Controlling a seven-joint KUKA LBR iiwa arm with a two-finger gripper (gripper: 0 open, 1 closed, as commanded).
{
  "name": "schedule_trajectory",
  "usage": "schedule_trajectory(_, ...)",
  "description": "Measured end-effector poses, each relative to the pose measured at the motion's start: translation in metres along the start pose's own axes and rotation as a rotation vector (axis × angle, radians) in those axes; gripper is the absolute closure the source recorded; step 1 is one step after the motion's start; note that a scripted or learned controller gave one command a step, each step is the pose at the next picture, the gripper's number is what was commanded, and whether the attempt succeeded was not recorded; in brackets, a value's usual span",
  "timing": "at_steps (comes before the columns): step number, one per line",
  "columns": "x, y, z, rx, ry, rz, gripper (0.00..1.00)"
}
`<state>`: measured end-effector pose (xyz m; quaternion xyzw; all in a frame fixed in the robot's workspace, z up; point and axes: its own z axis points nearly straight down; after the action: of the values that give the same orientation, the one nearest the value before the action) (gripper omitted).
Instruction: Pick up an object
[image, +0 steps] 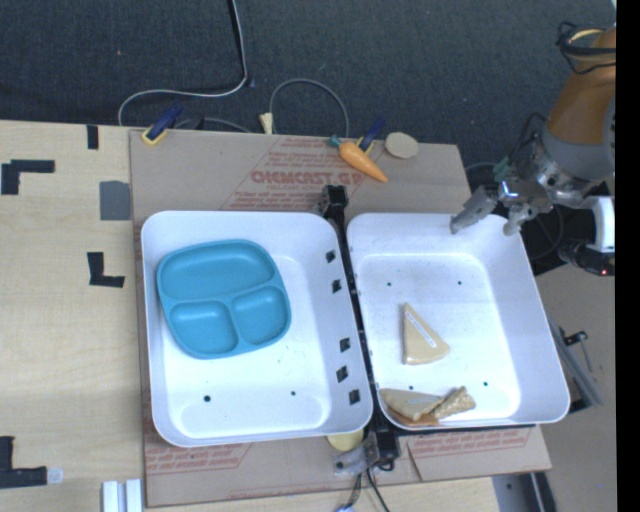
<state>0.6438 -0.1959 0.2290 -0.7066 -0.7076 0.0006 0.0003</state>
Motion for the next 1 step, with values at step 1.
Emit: schedule_trajectory(1, 0.0764, -0.0526, 0.1238, 0.015, 0.007, -0.004, 0.0)
